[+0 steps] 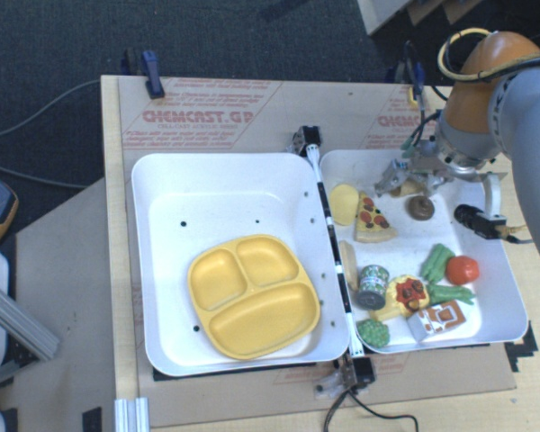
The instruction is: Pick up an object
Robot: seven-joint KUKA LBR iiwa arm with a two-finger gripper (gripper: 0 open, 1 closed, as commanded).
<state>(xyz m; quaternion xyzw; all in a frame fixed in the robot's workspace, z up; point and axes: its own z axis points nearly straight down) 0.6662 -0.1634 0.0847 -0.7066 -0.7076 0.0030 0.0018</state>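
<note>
Well, the desk [117, 241] carries two white bins side by side; the bin on the view's left [162, 205] holds a yellow divided plate [252, 295], and the bin on the view's right [504, 304] is crowded with toy food. Against the wall the bins share lie a pale yellow lump [344, 203] and, nearer the camera, a tan stick [347, 264]; a pizza slice [372, 220] touches the lump; a brown round piece [420, 208] sits just beside the claw on its near side. Closer to the camera a small tin can [373, 286], a yellow and red piece [405, 292], a green floret [373, 333], a little printed box [438, 318], a green pod [436, 261] and a red tomato [463, 270] lie packed together. A blue clamp [150, 72] grips the desk's far edge.

The brown sheet under the bins reads "CHEMCAST GP" in red; the print on the box is too small to read.

The arm [522, 106] comes in from the right, its orange band [481, 79] above the wrist, bent down over the far part of the right-hand bin; the claw [412, 180] hangs low there, between the pizza slice and the bin's far wall; whether it is released, clenched or grasping anything I cannot tell.
</note>
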